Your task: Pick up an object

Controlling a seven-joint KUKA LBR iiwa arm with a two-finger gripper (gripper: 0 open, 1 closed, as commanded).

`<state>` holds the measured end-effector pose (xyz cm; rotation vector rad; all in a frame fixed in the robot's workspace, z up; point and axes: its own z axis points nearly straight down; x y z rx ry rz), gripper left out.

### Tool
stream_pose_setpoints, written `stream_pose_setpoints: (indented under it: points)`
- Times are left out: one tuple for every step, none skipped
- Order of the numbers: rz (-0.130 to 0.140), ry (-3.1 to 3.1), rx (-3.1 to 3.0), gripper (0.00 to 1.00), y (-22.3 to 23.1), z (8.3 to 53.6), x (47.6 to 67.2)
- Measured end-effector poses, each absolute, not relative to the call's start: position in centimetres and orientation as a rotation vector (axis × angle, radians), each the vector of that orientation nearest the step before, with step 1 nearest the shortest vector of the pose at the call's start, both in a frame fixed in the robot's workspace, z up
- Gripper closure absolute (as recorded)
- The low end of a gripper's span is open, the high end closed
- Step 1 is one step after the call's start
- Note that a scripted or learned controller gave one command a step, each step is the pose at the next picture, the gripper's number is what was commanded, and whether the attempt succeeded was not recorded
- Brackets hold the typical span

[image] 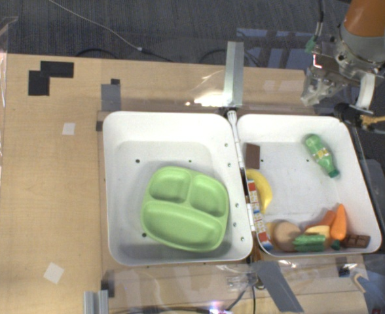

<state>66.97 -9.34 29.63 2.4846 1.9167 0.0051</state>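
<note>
My gripper [337, 93] hangs at the top right, above the far rim of the right bin [291, 126]; its two fingers stand apart, open, with nothing between them. Below it in that bin lies a green bottle [321, 154], nearest to the gripper. A banana [263, 190] and a brown block [252, 154] lie along the bin's left wall. In the near corner an orange carrot [338, 221], a green piece [308, 242], a yellow piece [317, 230], a round brown item [283, 233] and a dark bar [357, 241] crowd together.
The left bin [124, 175] holds a green divided plate [186, 207], tilted against its near wall. A metal post [234, 70] stands behind the divider between the bins. Cables [369, 118] run off at the right by the wrist.
</note>
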Motion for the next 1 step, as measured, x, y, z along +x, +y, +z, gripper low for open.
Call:
stream_pose_setpoints:
  points:
    - [0.01,1.924,2.472,1.0,-9.27,30.94,67.11]
